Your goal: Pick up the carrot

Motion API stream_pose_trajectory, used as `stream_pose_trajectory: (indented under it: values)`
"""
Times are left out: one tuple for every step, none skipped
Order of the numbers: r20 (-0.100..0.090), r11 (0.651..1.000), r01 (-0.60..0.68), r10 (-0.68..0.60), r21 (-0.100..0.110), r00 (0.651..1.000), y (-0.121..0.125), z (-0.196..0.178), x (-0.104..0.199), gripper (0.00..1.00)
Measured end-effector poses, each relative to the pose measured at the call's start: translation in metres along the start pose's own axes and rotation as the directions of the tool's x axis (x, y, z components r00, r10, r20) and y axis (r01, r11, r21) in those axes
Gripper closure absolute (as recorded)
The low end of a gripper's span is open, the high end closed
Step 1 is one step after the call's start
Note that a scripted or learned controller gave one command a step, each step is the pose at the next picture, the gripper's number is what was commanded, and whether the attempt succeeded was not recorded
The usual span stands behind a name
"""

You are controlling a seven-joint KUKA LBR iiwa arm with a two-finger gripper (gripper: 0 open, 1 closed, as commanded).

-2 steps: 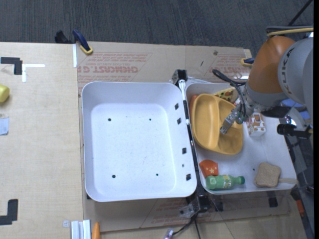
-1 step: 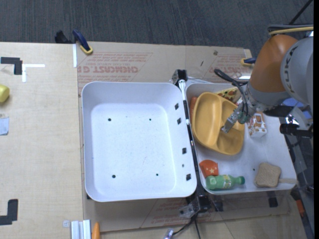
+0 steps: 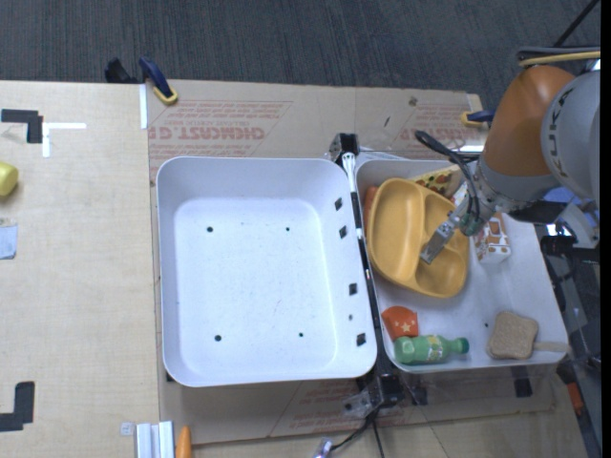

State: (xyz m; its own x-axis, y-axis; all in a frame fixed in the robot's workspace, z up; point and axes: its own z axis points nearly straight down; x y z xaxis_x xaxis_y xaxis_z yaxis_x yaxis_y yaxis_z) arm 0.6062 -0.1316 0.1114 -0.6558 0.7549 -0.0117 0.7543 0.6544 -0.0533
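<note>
Two-finger pincer (image 3: 437, 243) on the grey arm (image 3: 535, 132) is hanging over the yellow plastic bowl (image 3: 406, 232), at the bowl's right side, low over its inner wall; whether the pincer is apart or together cannot be told from this angle; nothing is showing clamped in it.

Bowl is sitting tilted in the far half of the right shallow white bin (image 3: 544, 284), its left rim lying close to that bin's left wall.

Carrot is not showing clearly; a narrow orange-red strip (image 3: 368, 201) is peeking out between the bowl's left rim and the bin's left wall, and it may be the carrot, but too little is showing to be sure; it is lying left of the pincer, with the bowl between them.

Other items lying in the right bin:
- red-orange rounded piece (image 3: 399, 321), near the bowl's near edge;
- green plastic bottle (image 3: 431, 348), lying on its side just near of the red-orange piece;
- brown slice-shaped piece (image 3: 514, 335), at the near right corner;
- small white and orange carton (image 3: 494, 239), just right of the pincer;
- patterned yellow and red item (image 3: 434, 176), partly hidden at the bowl's far rim.

Left shallow white bin (image 3: 172, 256) is standing beside the right one, their walls touching.
</note>
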Motion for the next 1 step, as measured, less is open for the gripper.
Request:
stream_pose_trajectory:
  values:
    - [-0.064,0.999,0.032,-0.033,-0.016,0.997,0.004,0.0158,-0.0524,0.0]
